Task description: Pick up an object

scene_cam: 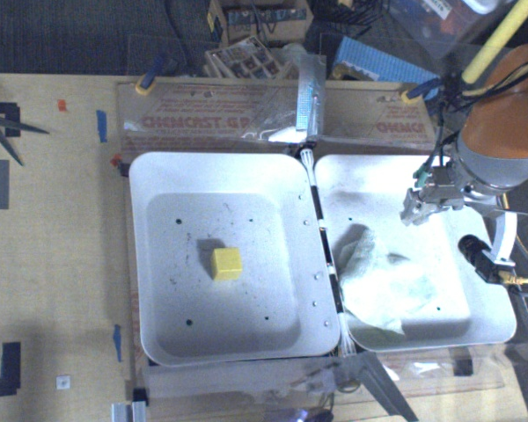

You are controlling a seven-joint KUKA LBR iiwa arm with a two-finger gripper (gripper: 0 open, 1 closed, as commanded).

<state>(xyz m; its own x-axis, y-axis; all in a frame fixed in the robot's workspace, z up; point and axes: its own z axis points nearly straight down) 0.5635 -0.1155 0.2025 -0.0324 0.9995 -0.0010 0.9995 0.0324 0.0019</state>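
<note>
Behind bins: cardboard lettering (red, unreadable); gripper jaws' state unclear; yellow block left bin.

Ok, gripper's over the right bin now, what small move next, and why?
Probably shift the gripper left and toward the bin's front, then lower. It sits above the right bin near its back, with nothing under it, while the pale crumpled cloth lies by the divider. The yellow block is farther, in the left bin.
</note>
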